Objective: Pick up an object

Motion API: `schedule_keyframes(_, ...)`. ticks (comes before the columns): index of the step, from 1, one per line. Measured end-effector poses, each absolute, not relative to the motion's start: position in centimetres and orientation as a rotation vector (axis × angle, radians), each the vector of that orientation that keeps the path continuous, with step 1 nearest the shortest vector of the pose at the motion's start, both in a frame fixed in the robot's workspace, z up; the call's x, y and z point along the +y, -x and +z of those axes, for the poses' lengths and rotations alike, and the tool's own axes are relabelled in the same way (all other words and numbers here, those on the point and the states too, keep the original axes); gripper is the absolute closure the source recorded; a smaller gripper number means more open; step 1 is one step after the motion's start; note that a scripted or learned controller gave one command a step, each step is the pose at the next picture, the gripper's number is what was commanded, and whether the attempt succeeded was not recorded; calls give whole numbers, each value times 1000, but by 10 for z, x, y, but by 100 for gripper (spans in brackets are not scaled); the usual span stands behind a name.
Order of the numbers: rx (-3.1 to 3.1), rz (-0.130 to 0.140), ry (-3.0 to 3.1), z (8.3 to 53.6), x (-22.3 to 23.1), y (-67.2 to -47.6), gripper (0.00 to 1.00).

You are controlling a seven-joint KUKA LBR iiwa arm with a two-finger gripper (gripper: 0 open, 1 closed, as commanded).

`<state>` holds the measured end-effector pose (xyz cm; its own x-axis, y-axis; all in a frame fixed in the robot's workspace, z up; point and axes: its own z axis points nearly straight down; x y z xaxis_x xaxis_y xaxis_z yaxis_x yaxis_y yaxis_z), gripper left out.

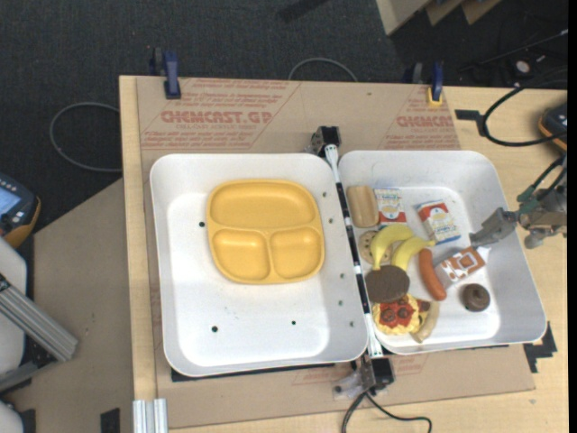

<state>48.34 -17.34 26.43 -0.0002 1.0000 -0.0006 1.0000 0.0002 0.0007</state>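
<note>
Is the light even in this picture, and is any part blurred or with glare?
Camera view: light is even and soft, the white bins bright without harsh glare; the yellow tray casts a faint shadow; the gripper at the right bin's edge looks slightly blurred; the small food items stay fairly sharp.

Robotics lab setup, not a kitchen. Bench point(135, 242) is a board covered in taped brown cardboard, held by blue clamps point(169, 72) at the back edge. Two white bins point(180, 332) are mounted side by side, with cables point(86, 124) looping over dark carpet point(180, 16). Food in the right bin looks like plastic toys (banana point(397, 242), donut point(474, 297), pizza slice point(395, 315)). Aluminium extrusion point(36, 318) at lower left.
</note>
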Motion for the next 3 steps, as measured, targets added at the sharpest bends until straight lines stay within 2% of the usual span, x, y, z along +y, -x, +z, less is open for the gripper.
schedule_keyframes(1, 2226, -1, -2217, 154, -180, -564, 0)
schedule_keyframes(2, 2230, 7, -2210, 96, -117, -647, 0)
schedule_keyframes(3, 2208, 17, -2205, 92, -112, -576, 0)
